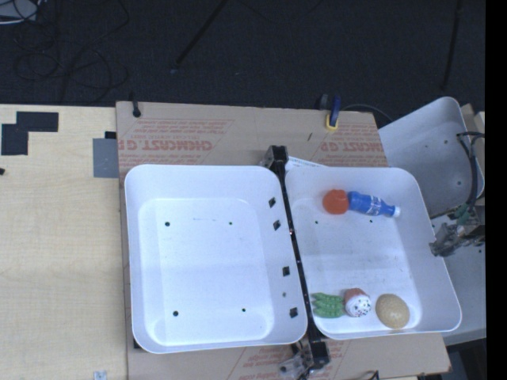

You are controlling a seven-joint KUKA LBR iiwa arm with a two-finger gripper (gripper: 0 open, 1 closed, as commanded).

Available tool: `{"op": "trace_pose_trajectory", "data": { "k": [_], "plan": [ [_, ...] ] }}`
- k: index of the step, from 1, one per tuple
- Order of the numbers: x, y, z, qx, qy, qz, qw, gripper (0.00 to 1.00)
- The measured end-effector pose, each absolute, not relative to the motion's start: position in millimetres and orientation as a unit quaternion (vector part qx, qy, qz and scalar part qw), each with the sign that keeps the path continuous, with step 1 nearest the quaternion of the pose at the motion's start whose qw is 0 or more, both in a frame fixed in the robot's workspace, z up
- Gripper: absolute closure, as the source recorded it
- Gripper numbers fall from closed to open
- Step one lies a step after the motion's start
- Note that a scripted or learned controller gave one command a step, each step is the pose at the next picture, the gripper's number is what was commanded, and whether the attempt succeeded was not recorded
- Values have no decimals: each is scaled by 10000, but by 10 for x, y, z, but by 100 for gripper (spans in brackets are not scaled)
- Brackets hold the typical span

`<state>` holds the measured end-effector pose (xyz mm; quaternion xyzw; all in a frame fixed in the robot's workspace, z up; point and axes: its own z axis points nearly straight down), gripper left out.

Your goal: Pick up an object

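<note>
The right bin [432,291] holds several small objects. Near its far side an orange round piece [336,202] touches a blue bottle [369,204] that lies on its side, its white tip pointing right. Along the near wall three things sit in a row: a green leafy item [325,305], a white ball with red patches and dark dots [358,303], and a tan egg-shaped object [392,310]. The green item and the ball touch.
The left bin [139,236] stands beside the right one, with a black strip [287,236] between them. Both rest on brown cardboard [198,137]. A pale grey panel [424,145] and some cables [458,232] are at the right edge.
</note>
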<state>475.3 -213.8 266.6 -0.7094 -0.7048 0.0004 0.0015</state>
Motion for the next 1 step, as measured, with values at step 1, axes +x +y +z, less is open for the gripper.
{"op": "trace_pose_trajectory", "data": {
  "k": [1],
  "plan": [
    [4753, -2138, 2658, -7097, -7046, 5, 18, 100]
  ]
}}
